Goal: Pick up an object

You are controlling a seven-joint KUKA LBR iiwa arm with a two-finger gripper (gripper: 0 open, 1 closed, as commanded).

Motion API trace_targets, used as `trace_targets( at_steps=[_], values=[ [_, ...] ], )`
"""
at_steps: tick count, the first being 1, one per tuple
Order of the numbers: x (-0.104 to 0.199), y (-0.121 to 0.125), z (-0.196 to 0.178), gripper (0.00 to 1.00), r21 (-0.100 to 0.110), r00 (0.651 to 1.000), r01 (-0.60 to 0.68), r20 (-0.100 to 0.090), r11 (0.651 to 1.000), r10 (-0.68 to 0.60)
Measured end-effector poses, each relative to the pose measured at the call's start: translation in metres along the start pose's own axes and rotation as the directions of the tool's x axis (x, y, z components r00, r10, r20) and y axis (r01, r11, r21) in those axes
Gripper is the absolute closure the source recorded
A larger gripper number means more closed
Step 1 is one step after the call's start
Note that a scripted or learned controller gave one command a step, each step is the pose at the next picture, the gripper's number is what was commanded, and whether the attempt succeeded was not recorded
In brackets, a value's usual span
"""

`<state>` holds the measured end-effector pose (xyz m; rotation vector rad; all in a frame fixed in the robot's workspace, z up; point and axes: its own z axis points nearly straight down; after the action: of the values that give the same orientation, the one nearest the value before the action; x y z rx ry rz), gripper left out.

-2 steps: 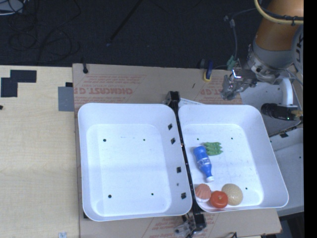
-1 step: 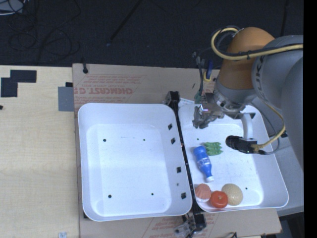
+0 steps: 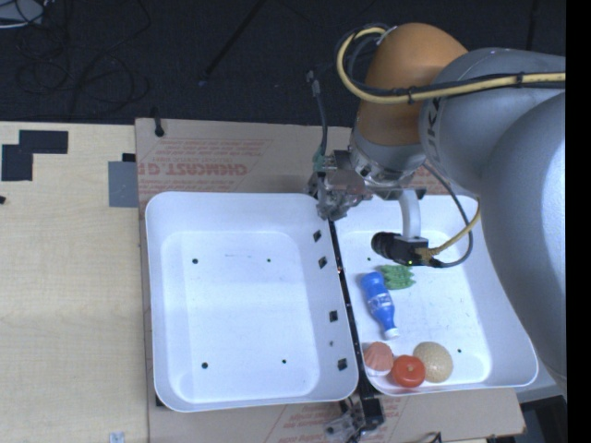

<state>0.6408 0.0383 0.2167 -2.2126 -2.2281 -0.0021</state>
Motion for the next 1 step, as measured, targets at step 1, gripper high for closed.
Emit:
trace_targets(
  at_steps=[1],
  values=[
    [0.0689, 0.0041, -0.0685, 1.00, -0.004, 1.000, -0.001, 0.001, 1.000, 0.001]
  ],
)
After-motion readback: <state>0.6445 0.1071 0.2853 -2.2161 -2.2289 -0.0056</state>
